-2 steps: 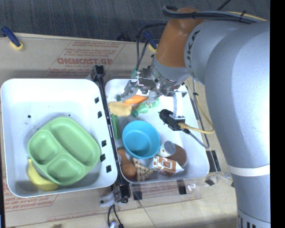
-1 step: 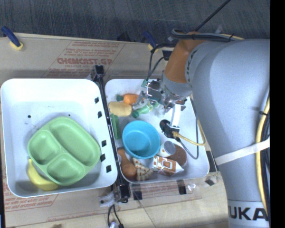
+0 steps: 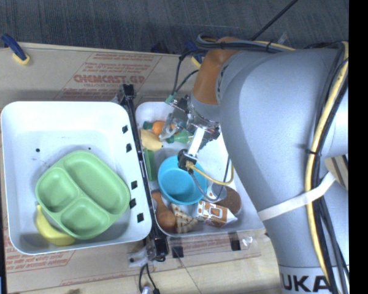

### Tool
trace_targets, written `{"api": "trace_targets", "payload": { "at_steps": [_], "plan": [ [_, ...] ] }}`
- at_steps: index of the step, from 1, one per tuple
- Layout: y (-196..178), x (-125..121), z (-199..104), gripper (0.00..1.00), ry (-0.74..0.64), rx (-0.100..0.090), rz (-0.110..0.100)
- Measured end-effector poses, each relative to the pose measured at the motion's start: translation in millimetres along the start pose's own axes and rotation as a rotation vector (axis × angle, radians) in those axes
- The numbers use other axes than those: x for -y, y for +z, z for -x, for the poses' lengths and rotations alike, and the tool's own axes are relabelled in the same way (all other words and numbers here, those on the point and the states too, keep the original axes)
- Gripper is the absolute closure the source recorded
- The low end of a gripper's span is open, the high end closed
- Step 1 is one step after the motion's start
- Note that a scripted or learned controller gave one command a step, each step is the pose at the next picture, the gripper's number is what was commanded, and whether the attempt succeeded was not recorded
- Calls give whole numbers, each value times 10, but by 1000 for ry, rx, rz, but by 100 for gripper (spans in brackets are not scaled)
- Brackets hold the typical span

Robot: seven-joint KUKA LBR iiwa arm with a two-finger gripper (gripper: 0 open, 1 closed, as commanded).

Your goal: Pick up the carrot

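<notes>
Carrot, small, orange, beside gripper

A green plate with three compartments is seen in the left bin, resting over a yellow bowl. In the right bin, a blue cup is set beside a banana.

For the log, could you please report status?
Gripper low in right white bin. Small orange carrot beside it, grasp unconfirmed. Blue plastic cup nearby.
</notes>
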State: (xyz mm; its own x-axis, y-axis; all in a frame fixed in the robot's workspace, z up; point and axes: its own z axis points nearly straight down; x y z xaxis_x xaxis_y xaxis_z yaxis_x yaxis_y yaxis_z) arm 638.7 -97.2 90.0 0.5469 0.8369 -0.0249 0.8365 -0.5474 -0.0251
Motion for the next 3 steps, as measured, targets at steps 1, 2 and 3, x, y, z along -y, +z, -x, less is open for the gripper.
{"api": "trace_targets", "payload": {
  "at_steps": [1,2,3],
  "plan": [
    [-1051,348,-800,0,328,-26,15],
    [-1251,520,-900,0,471,-22,13],
    [-1015,599,-1002,0,778,-23,8]
  ]
}}
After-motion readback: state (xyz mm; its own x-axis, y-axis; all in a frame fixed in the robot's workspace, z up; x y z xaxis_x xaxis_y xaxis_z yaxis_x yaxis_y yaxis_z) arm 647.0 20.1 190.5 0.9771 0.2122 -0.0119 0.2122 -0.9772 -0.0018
